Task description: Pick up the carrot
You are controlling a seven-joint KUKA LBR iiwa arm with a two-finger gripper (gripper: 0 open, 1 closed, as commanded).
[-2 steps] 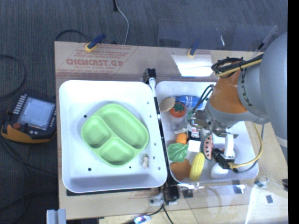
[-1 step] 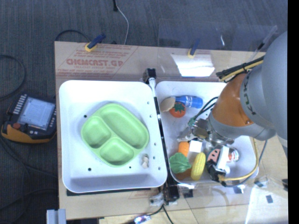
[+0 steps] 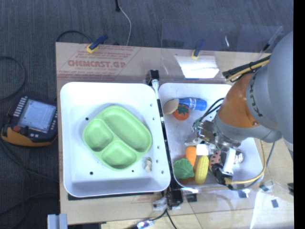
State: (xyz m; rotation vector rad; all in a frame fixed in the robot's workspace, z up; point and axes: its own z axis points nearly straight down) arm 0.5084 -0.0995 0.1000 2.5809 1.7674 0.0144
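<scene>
The carrot (image 3: 190,154), a short orange piece, lies in the lower left of the right bin (image 3: 248,173), between a green leafy toy (image 3: 183,168) and a yellow corn cob (image 3: 201,170). My gripper (image 3: 215,156) hangs low over the bin just right of the carrot. It is open. One white fingertip (image 3: 202,150) sits at the carrot's right edge, above the corn, and the other (image 3: 228,161) is further right. The carrot is not between them. A small dark and pink object lies in the gap.
A red tomato toy (image 3: 181,112), a blue bottle (image 3: 194,103) and a tan piece (image 3: 169,106) lie at the right bin's far left. The left bin (image 3: 71,128) holds a green divided plate (image 3: 117,136) and a small pale object (image 3: 148,164). A pendant (image 3: 29,120) sits off the bench.
</scene>
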